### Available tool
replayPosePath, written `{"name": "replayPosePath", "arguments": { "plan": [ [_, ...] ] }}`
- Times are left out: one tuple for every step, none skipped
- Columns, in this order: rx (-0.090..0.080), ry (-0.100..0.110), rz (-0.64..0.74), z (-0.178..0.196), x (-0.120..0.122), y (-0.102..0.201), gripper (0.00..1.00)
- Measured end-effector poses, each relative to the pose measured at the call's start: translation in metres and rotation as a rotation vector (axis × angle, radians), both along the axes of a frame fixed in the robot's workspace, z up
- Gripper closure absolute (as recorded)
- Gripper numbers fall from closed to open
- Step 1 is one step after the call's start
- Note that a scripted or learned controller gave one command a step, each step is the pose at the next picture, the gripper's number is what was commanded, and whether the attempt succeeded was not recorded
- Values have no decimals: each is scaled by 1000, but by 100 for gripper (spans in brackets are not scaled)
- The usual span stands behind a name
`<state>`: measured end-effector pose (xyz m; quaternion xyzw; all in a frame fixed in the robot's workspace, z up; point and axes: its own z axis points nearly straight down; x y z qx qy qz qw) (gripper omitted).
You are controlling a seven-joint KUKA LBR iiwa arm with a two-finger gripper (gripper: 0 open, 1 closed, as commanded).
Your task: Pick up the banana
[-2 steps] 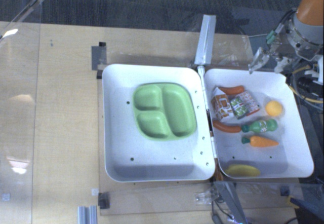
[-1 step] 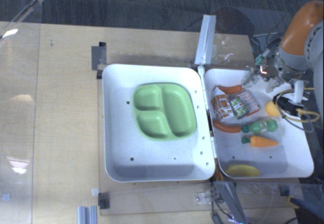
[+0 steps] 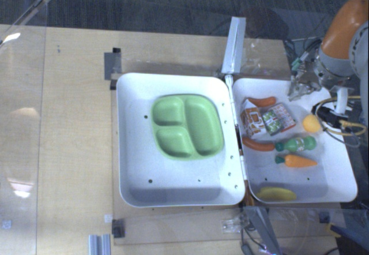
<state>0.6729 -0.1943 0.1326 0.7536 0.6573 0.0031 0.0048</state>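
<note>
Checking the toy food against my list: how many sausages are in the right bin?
2. One sausage lies near the far wall of the right bin, above the snack packet; the other sausage lies just below that packet. None appears hidden.

Banana (image 3: pixel 277 193): yellow, long, a bit curved. Lies flat on its side in my right bin (image 3: pixel 340 182), close to near wall, toward left corner. Alone there, apart from other food. Nothing touches it.
</note>
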Motion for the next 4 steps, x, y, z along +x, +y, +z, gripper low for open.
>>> {"name": "replayPosePath", "arguments": {
  "plan": [
    [-3,2,373,32,-2,-4,100],
    [-5,2,607,32,-2,-10,100],
    [-8,2,898,42,-1,-10,100],
    [-5,2,651,62,-9,-10,100]
  ]
}}
